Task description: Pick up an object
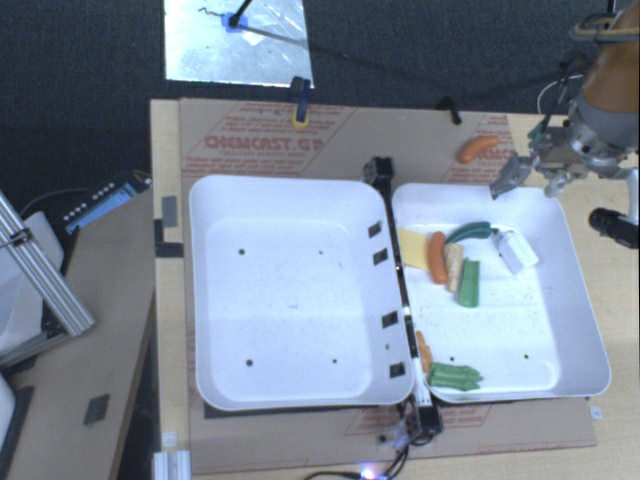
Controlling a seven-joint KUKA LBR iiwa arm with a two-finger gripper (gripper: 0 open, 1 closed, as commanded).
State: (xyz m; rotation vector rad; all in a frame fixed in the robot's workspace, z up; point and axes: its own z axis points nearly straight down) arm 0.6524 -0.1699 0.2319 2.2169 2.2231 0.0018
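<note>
The right bin (575, 318) holds a cluster near its far left: a yellow slab (413, 248), an orange sausage-shaped piece (437, 256), a beige stick (453, 265), a green block (468, 282), a dark green curved piece (470, 232) and a white object (515, 252). At the bin's near edge lie a green lumpy piece (455, 375) and a small orange piece (424, 349). My gripper (528, 180) hangs over the bin's far rim, above and right of the cluster, open, with nothing between its fingers.
Another orange piece (478, 149) lies on the cardboard beyond the right bin, left of the gripper. The left bin (290, 288) adjoins at a black-clipped seam (390, 268). A foil sheet (238, 28) and a clamp (300, 103) sit at the back.
</note>
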